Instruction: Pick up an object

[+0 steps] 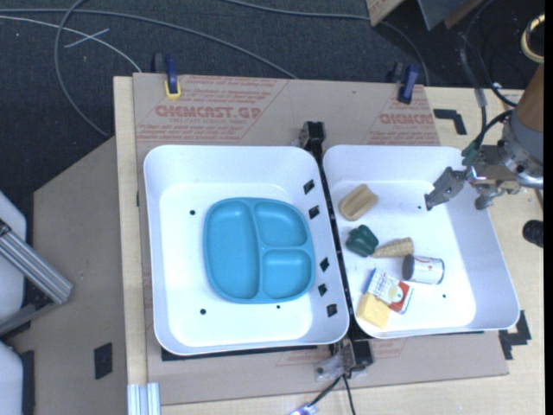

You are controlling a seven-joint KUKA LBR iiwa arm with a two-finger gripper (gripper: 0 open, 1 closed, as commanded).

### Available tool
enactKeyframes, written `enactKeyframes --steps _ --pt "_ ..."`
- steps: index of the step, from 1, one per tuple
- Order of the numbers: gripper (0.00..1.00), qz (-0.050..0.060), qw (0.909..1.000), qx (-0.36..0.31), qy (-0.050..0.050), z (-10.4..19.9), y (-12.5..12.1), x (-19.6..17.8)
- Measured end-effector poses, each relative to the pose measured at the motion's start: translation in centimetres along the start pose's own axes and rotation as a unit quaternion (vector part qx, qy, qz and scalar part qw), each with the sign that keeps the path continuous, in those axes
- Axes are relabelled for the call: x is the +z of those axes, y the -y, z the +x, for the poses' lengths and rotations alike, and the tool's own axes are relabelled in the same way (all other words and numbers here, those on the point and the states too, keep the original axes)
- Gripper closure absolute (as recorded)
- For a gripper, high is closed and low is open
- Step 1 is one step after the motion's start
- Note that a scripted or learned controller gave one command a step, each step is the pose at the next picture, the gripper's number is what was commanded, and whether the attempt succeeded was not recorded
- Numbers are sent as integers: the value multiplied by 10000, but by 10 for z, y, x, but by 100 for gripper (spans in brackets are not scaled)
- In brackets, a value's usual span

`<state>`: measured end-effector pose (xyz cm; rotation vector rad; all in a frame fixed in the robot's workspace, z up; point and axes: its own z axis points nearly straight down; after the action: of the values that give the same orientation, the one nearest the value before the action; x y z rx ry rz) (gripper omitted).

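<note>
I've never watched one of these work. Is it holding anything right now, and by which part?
Nothing is held. The tool hangs above the right bin with nothing between its fingers.

Arm enters from the right edge, wrist approx mid-height, grey body w/ orange band near top right corner. End effector [460, 192] points left and slightly down; two dark fingers [441, 190] spread apart, nothing between them.

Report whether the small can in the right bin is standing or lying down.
Lying down. The can rests on its side on the bin floor, beside the cone-shaped piece.
</note>
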<state>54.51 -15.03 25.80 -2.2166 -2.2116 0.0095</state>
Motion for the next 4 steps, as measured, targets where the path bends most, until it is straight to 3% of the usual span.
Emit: enactKeyframes --steps 1,4 --pt "0 -53 10000 -14 11 0 -2 -5" --pt "0 -19 10000 -5 1 1 10 151"
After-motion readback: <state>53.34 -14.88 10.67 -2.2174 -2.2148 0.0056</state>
